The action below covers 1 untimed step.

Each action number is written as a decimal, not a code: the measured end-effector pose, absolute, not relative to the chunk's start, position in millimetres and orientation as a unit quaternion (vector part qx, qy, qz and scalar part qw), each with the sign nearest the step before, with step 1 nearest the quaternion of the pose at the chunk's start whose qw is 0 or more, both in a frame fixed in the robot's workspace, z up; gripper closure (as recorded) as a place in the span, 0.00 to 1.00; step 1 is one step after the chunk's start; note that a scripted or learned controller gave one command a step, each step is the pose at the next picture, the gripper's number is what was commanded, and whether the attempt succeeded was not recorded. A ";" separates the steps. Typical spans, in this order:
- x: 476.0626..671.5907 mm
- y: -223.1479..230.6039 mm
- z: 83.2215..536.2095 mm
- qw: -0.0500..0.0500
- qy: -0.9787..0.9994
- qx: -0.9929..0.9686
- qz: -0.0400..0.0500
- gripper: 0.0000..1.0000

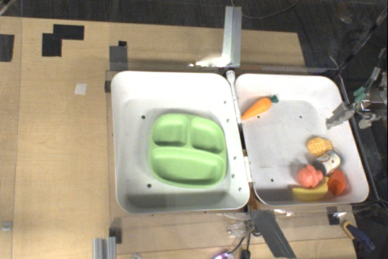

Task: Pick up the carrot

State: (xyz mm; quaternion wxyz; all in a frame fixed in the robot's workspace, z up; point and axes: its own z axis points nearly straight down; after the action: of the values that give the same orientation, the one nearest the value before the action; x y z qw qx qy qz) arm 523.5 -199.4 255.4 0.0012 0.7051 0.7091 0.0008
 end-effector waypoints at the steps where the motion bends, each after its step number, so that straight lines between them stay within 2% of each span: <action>1: 548.3 -147.7 138.0 0.001 0.746 0.666 0.001 0.00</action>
State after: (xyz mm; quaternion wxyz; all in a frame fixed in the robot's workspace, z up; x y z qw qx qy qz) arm 548.3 -147.7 138.0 0.0007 0.6656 0.7463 0.0007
